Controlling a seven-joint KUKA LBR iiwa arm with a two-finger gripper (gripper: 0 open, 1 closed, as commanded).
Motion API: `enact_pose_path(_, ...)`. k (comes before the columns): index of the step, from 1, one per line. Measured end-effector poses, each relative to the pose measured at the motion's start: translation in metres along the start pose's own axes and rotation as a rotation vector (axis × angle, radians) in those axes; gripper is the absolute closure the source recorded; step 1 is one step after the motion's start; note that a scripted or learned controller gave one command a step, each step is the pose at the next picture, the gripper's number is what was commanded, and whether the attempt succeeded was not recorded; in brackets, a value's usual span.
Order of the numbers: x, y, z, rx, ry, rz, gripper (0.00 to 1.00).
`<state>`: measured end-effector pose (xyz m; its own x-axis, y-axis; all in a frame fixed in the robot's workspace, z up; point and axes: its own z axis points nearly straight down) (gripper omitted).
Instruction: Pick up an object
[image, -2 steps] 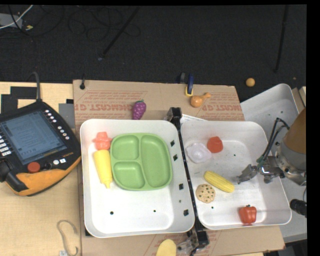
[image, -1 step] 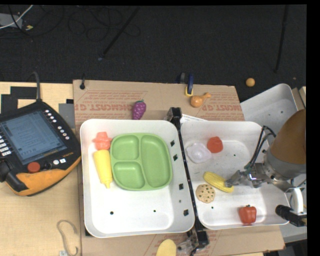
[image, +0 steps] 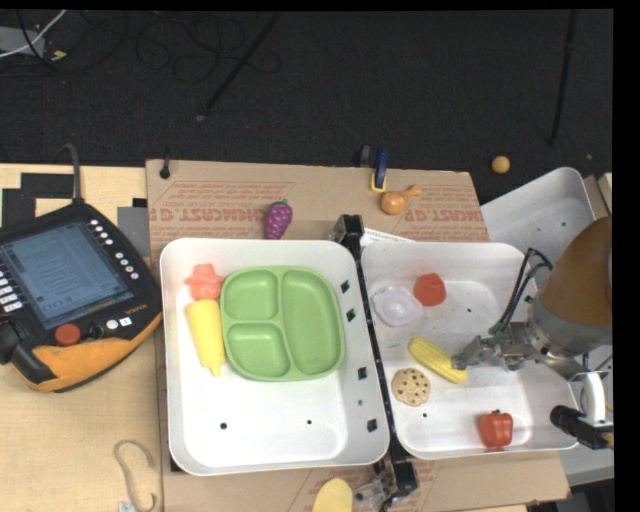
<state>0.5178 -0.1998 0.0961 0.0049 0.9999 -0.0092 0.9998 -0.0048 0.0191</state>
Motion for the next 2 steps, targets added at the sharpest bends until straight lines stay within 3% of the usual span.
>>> enact_pose_path(1, -0.001, 0.001, -0.011, -0.005, 0.004, 0.006, 1.0)
enact_pose_path(2, -0.007, -0.007, -0.062, 0.018, 0.009, 0.003, 1.0)
